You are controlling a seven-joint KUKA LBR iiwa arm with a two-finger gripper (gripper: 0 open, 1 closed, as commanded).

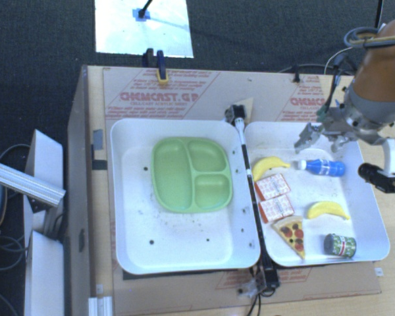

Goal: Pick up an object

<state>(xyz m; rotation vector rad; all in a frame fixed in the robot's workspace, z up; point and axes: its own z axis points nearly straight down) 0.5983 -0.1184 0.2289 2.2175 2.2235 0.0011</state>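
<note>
The landmark here is the blue bottle (322, 168), lying on its side with its white cap end pointing left, near the back of the right bin (375, 242). The gripper (324, 137) hangs just above and behind it, fingers spread apart with nothing between them; whether a fingertip touches the bottle cannot be told. The grey arm (375, 104) with its orange band (385, 58) rises up and to the right of the bottle.

Left of the bottle, just beside its cap, lies a yellow banana (268, 166). Below and left of the bottle sit two small red-and-white cards (274, 196), touching each other; their printing is too small to read. Further below is a pizza slice (291, 232). Below the bottle lies a second banana (328, 210), and below that a small can (340, 245) on its side with a green, white and red label, its writing unreadable.

Well to the bottle's left, in the left bin (131, 176), rests a green divided plate (191, 175). Behind the bins, the bench sheet (184, 87) carries red print reading "CHEMCAST GP", repeated in part up and to the left of the bottle.
</note>
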